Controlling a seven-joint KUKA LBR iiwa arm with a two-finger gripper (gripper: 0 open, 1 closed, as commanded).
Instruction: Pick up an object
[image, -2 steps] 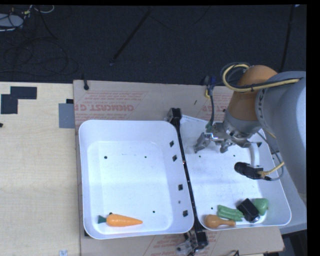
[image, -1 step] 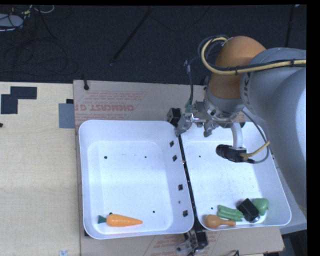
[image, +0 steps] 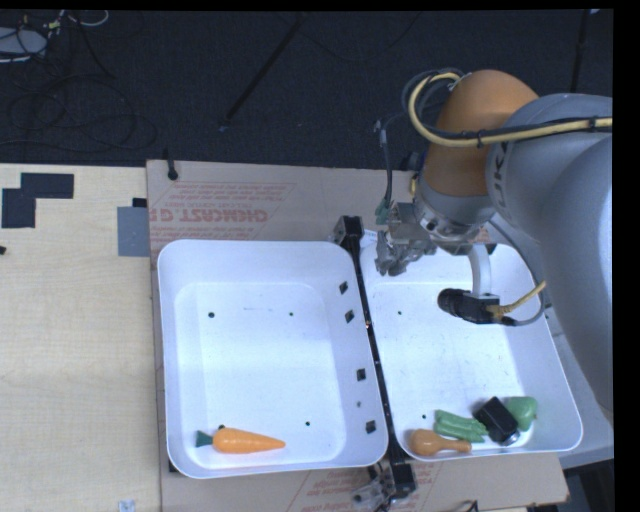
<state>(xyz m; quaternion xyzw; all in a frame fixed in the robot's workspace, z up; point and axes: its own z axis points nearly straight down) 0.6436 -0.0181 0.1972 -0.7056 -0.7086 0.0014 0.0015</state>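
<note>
My gripper (image: 397, 256) hangs over the back left corner of the right bin (image: 450, 350), below the orange wrist band. Nothing shows between its fingers. An orange toy carrot (image: 245, 441) lies near the front left corner of the left bin (image: 200, 300). At the front of the right bin sit a small orange pear-shaped piece (image: 436, 443), a green vegetable piece (image: 460, 425), a black block (image: 497, 420) and a green round piece (image: 522, 408), packed close together and far from the gripper.
A black divider with clips (image: 360, 330) runs between the two bins. A black cable fitting (image: 468, 303) hangs from the arm over the right bin's back. Cardboard (image: 250, 200) lies under the bins; wooden bench (image: 70, 340) extends to the left.
</note>
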